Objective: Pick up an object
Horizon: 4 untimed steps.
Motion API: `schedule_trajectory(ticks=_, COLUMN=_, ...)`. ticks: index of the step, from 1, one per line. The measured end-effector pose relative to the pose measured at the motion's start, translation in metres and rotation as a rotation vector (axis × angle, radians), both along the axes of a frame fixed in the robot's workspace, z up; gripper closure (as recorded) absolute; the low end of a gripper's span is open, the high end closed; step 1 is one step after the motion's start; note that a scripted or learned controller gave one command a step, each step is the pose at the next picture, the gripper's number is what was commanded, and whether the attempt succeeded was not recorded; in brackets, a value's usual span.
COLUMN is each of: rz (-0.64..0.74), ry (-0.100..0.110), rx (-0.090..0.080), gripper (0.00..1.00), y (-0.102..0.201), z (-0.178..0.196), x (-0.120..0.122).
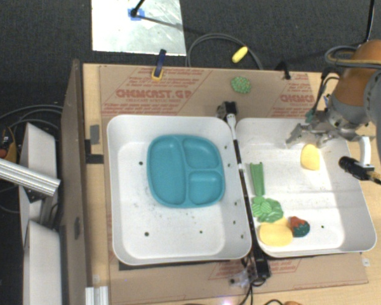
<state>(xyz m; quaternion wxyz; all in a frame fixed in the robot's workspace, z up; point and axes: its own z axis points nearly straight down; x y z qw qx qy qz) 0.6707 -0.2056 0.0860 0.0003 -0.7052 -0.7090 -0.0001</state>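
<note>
Arm [362, 88] reaches in from the right over the right bin [352, 189], with the end effector [314, 134] hanging above the bin's upper area, directly above a pale yellow object [310, 157]. The fingers appear spread, with nothing between them; the object lies just below their tips and seems to rest on the bin floor. This object looks like a small toy food item, rounded and smooth, probably light and rigid plastic, so it may slip or roll out of a shallow grip. A hold across its narrower width, near the middle, would be the safer choice. Other candidates lie along the bin's left and lower side: a green stick [258, 178], a green leafy piece [267, 208], a flat yellow piece [275, 235] and a small red and teal item [298, 225], these last two close together. The left bin [133, 234] on the counter [178, 88] holds a blue divided plate [185, 170]
</note>
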Motion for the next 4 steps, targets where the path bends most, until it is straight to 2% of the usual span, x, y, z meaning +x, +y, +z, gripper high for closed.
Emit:
schedule_trajectory(ticks=1, rz=-0.004, ry=-0.001, rx=-0.002, gripper=0.0, y=-0.001, z=-0.001, x=-0.024)
schedule_trajectory(ticks=2, rz=-0.001, ry=-0.007, rx=-0.003, gripper=1.0, y=-0.001, z=0.011, x=-0.022)
schedule_trajectory(ticks=3, rz=-0.005, ry=-0.004, rx=-0.002, gripper=1.0, y=-0.001, z=0.06, x=-0.046)
schedule_trajectory(ticks=4, rz=-0.004, ry=-0.003, rx=-0.001, gripper=0.0, y=-0.001, z=0.057, x=-0.045)
